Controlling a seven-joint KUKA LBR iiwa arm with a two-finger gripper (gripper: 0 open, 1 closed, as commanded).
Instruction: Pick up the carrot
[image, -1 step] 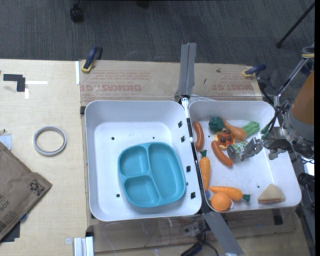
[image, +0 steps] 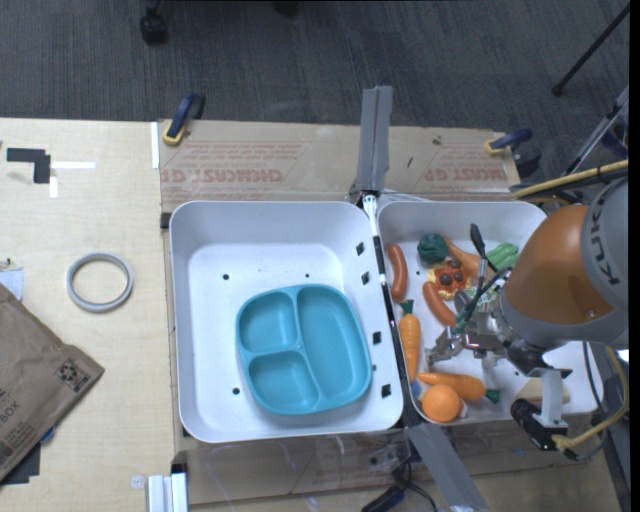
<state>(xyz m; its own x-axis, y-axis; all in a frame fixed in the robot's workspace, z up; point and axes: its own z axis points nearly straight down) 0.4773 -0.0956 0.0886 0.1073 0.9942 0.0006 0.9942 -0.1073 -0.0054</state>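
Nearest the camera in the right bin (image: 395, 215), an orange ball (image: 441, 403) sits at the front wall. Just behind the ball lies a carrot (image: 455, 383) on its side, and to the ball's left another carrot (image: 410, 343) lies lengthwise along the bin's left wall. Above the ball, the pincer (image: 452, 345) hangs low over the bin floor, between the two carrots; whether it is apart or together cannot be told. Farther back from the ball lie two sausages (image: 398, 271), a small pizza slice (image: 452, 272) and green leafy pieces (image: 433, 246). Left of the ball, the other bin (image: 200, 300) holds a blue divided plate (image: 300, 347).
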